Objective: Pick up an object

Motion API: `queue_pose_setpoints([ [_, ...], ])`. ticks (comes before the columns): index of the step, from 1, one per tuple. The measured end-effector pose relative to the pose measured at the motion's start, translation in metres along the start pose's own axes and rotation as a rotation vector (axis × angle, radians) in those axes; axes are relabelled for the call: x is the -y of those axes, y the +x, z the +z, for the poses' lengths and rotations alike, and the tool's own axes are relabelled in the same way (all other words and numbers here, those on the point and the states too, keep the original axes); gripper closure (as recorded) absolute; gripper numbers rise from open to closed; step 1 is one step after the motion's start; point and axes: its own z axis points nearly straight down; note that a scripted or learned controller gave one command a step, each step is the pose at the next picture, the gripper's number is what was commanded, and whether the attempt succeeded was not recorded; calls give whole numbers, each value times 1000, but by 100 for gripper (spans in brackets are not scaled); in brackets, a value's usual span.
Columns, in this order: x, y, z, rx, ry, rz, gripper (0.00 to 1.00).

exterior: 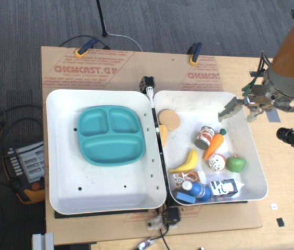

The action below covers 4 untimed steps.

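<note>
Glossy white plastic bins [63,191] (teal tray [111,135] matt) on brown cardboard [84,69]

Bench on dark carpet, seen from above.
A brown board [152,69] printed with red lettering covers the bench, and grey carpet [136,9] spreads beyond it. Two clamps, blue and yellow [86,47] [193,53], grip the board's far edge. Left of the board sit black cables [1,124] and an orange-and-grey device [26,163]; a thin black pole [99,9] rises behind it.
</note>
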Motion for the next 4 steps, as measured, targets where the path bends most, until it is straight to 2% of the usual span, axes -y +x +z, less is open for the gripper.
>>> queue_pose_setpoints([
  [1, 25, 39, 132, -1, 3, 24, 0],
  [2, 52, 63, 149, 11, -18, -160, 0],
  [3, 15, 84, 150, 5, -8, -40, 0],
  [4, 92, 70, 150, 5, -18, 38, 0],
])
